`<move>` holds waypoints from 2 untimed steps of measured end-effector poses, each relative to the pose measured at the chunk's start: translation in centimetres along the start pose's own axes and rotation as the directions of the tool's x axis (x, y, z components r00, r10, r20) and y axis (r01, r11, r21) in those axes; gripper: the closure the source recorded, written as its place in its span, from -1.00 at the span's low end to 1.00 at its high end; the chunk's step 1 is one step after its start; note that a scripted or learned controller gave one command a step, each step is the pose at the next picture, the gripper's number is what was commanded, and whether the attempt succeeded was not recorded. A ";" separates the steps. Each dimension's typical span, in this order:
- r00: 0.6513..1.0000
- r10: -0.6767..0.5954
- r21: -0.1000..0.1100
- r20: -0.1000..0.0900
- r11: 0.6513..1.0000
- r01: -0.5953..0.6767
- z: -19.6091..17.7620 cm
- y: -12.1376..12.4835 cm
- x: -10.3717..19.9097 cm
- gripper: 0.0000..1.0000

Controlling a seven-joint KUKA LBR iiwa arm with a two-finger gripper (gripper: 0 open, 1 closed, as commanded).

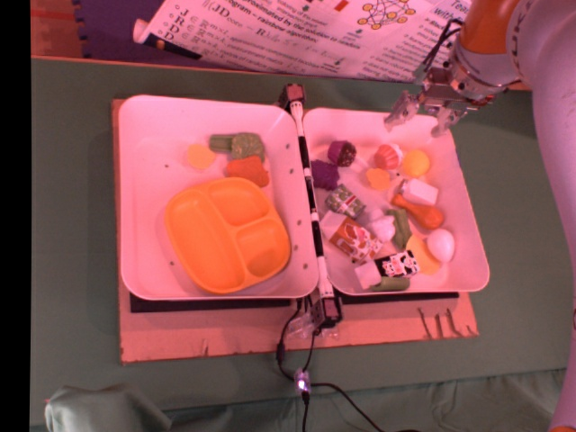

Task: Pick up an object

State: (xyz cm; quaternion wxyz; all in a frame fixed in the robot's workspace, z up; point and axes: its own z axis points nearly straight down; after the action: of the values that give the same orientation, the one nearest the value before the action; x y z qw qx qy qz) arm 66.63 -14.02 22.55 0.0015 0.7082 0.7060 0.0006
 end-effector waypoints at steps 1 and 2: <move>1.000 0.000 0.000 0.000 1.000 0.000 0.0 0.0 0.0 -1.00; 1.000 -0.001 0.006 0.001 1.000 0.001 5.4 0.9 -0.4 -1.00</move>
State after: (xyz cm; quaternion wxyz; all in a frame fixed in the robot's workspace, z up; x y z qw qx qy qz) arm 67.50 -14.41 17.18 -0.0002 0.7080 0.7062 -0.0018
